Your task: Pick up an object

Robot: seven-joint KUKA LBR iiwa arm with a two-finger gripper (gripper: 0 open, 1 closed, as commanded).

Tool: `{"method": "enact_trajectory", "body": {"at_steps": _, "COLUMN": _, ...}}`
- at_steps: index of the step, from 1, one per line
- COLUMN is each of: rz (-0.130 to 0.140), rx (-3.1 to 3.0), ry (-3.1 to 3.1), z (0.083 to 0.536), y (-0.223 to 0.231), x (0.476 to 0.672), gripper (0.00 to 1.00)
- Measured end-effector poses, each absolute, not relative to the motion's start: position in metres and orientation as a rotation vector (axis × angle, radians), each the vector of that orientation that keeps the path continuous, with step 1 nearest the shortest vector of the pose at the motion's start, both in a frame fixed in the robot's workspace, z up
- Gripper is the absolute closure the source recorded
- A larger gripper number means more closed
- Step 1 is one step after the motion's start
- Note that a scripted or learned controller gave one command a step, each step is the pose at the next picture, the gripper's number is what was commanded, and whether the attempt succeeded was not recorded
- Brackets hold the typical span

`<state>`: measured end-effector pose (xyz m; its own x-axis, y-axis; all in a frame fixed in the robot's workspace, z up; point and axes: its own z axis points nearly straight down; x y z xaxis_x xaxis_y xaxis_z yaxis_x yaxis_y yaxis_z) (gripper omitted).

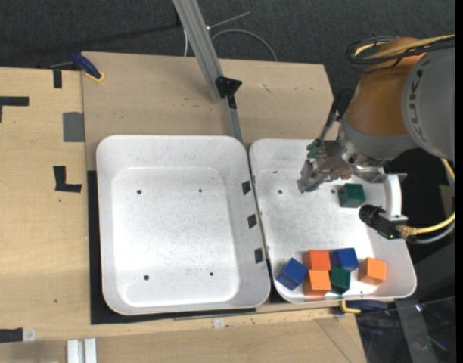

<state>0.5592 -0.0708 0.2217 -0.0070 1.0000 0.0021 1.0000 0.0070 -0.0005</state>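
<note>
My gripper (308, 183) hangs over the upper middle of the right bin (292, 225), its dark fingers pointing down-left. A dark green block (352, 195) lies just to its right, apart from it. Along the bin's front edge sits a cluster: a blue block (292, 272), an orange block (319, 259), another orange block (318, 280), a blue block (346, 258), a green block (340, 279) and an orange block (374, 270). Nothing shows between the fingers.
The left bin (110, 203) lies beside the right one. A metal pole (205, 44) slants down to the bins' shared back corner. The grey and orange arm (398, 104) covers the right bin's back right part. A yellow cable (432, 229) runs by the bin's right rim.
</note>
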Motion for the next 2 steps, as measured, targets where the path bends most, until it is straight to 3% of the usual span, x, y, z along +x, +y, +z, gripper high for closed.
{"method": "enact_trajectory", "body": {"at_steps": 2, "rz": 0.000, "rx": -2.210, "ry": -2.229, "z": 0.232, "y": 0.049, "x": 0.559, "gripper": 1.00}}
